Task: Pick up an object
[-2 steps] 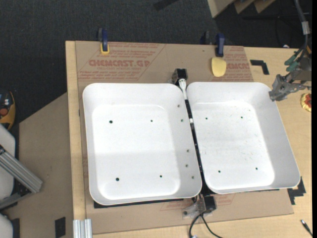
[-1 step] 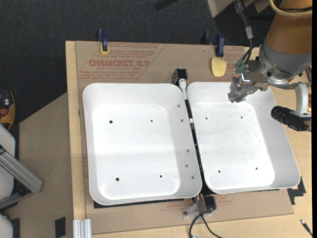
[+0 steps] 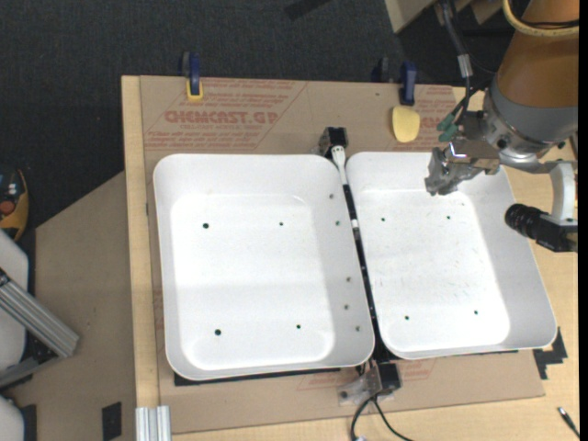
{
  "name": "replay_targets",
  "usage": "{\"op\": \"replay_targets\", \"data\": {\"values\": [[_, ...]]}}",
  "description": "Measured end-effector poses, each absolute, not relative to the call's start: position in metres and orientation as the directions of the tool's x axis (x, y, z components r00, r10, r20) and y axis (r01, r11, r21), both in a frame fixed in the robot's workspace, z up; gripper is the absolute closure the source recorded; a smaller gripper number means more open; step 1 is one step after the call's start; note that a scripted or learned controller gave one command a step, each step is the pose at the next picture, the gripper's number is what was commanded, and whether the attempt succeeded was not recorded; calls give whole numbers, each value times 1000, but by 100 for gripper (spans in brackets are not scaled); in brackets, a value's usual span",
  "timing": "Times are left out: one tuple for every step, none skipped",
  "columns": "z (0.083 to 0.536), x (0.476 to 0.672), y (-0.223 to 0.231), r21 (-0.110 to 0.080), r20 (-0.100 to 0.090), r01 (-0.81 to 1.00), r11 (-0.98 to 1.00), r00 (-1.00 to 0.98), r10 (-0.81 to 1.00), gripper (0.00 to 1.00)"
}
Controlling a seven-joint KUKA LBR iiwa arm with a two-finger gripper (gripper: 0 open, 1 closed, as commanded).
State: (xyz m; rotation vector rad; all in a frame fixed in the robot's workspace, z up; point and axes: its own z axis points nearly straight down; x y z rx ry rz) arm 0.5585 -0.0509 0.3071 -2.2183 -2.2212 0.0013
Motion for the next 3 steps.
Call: {"op": "replay_targets", "data": {"values": [[274, 604, -34, 2, -1, 1000, 3, -3, 1000, 100], [335, 598, -11, 9, 0, 1000, 3, -3, 1000, 100], [289, 593, 104, -7, 4, 1000, 12, -12, 1000, 100]]}}
